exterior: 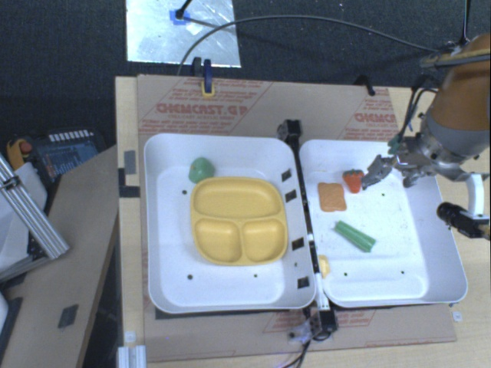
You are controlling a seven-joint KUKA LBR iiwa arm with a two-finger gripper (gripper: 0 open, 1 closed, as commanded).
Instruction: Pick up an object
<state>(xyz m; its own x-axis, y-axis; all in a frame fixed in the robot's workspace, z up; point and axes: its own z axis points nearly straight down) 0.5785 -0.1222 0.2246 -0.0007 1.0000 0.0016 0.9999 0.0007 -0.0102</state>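
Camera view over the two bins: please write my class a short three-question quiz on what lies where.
1. True or false: the yellow divided tray lies in the left bin.
2. Which item lies nearest the gripper? A) green stick B) small red piece C) green round piece
3. Fill in: the orange slab lies in the ___ bin.

Key: 1 true; 2 B; 3 right.

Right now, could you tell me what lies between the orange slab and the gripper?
In the camera view, a small red-orange piece sits between the orange slab and the gripper, close beside the gripper.
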